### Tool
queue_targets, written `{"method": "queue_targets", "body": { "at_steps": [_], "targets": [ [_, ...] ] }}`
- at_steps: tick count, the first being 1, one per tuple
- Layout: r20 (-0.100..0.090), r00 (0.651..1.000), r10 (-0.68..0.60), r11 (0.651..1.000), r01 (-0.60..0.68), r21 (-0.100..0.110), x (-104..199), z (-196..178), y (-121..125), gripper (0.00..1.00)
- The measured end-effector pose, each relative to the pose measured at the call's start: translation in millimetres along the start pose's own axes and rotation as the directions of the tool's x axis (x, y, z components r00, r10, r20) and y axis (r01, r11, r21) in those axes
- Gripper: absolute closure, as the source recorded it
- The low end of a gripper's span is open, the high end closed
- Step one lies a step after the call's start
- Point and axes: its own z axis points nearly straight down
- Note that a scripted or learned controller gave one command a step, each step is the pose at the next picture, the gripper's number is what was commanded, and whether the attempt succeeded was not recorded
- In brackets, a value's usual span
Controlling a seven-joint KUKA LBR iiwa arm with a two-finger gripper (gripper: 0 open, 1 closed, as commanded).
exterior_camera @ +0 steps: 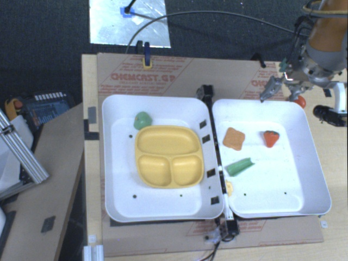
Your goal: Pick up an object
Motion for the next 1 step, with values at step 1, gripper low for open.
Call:
{"method": "queue_targets", "body": {
  "at_steps": [1],
  "targets": [
    [0.002, 1.000, -0.002, 1.000, 0.002, -0.012, 0.4, -8.3, 2.0, 0.00]
  ]
}}
